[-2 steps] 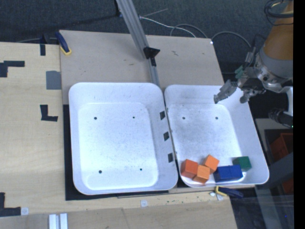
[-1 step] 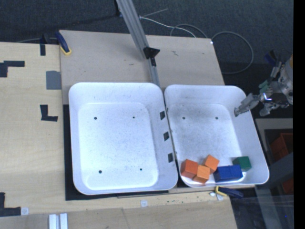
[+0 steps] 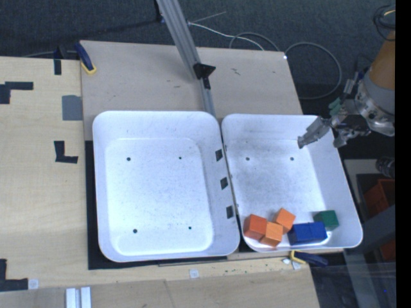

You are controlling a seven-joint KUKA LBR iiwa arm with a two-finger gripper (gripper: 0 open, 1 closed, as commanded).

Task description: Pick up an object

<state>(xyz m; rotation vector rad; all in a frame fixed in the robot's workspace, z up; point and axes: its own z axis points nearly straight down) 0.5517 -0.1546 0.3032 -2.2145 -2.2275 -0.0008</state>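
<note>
Hovering over the right bin's far edge, the gripper carried nothing, its closure impossible to tell; the blocks lay unpicked at the near wall.

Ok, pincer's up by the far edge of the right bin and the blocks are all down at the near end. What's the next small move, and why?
Probably bring the pincer toward the near end of the right bin, above the cluster. It sits at the bin's far right rim, well apart from the orange blocks, blue block and green block crowded along the near wall.
</note>
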